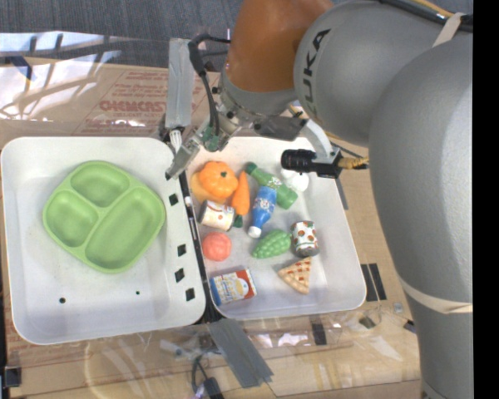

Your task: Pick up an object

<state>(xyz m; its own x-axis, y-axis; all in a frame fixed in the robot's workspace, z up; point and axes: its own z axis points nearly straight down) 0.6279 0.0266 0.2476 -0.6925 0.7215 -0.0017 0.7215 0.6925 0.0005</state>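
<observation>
Candidate object: round orange plastic pumpkin (pixel 215 180), at near-left of right-hand shallow white bin (pixel 349 248), touching orange carrot toy (pixel 242 194). Advisable: descend vertically, centred on pumpkin, clear of carrot. Two-finger gripper (pixel 191 144) poised just beyond pumpkin, over bin's left wall, wrist tilted leftward. Jaw state: cannot tell

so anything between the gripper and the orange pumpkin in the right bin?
Nothing visible. The gripper sits at the right bin's upper-left corner, just up-left of the orange pumpkin. The carrot leans against the pumpkin's far side, off the approach.
</observation>
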